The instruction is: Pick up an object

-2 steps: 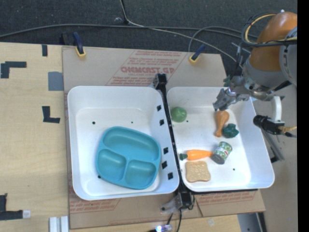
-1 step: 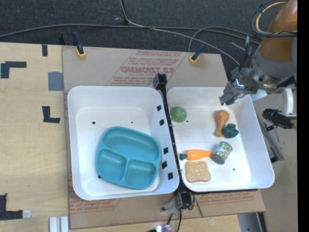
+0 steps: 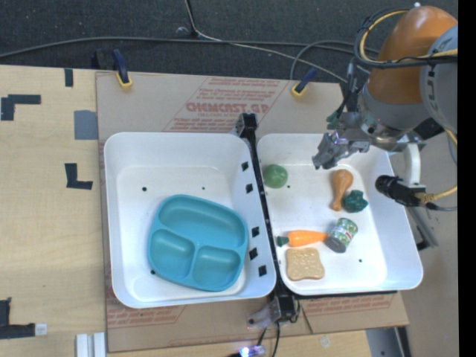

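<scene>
My gripper (image 3: 327, 157) hangs over the back of the right bin (image 3: 398, 270), its dark fingers pointing down with nothing seen between them. Just to its right and nearer lies a brown chicken drumstick (image 3: 341, 187). A green ball (image 3: 276, 175) rests to the gripper's left by the divider. A dark green leafy piece (image 3: 356, 201) lies beside the drumstick. Toward the front sit a small green-labelled can (image 3: 343, 235) on its side, an orange carrot (image 3: 306, 238) and a slice of toast (image 3: 305, 264).
The left bin (image 3: 123, 155) holds a blue divided tray (image 3: 198, 242). A black divider (image 3: 256, 199) runs between the bins. The arm's orange band (image 3: 413, 47) and grey wrist loom over the right bin's back right corner. Cables cross the dark floor behind.
</scene>
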Available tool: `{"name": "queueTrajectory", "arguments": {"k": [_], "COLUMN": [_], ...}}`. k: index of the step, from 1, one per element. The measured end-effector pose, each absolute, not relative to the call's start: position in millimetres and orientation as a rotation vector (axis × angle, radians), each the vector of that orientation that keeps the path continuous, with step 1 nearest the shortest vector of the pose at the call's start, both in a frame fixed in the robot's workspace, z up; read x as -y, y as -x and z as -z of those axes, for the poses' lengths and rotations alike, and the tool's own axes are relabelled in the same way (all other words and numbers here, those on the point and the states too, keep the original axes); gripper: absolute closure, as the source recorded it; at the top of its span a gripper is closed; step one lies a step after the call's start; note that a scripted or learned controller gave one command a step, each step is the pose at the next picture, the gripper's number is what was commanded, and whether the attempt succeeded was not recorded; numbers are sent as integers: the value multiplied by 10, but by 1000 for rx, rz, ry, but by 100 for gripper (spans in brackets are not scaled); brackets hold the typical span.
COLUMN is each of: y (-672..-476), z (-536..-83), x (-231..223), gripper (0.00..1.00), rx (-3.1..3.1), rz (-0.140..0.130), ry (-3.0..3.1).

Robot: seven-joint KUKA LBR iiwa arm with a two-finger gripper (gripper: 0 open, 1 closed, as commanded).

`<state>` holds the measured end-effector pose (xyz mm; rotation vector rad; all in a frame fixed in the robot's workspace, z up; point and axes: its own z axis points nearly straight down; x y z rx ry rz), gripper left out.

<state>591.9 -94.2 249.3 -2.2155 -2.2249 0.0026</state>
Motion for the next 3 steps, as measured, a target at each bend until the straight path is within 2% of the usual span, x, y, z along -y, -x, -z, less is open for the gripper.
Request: {"name": "queueTrajectory", "arguments": {"k": [1,3], "y": [-5890,-5899], "z": [-2347,-2368], "x": [435,-536], "gripper": [100,100], "rx": [2226,2224], "rz": [-2,-4], "ry": [2215,2217]}}
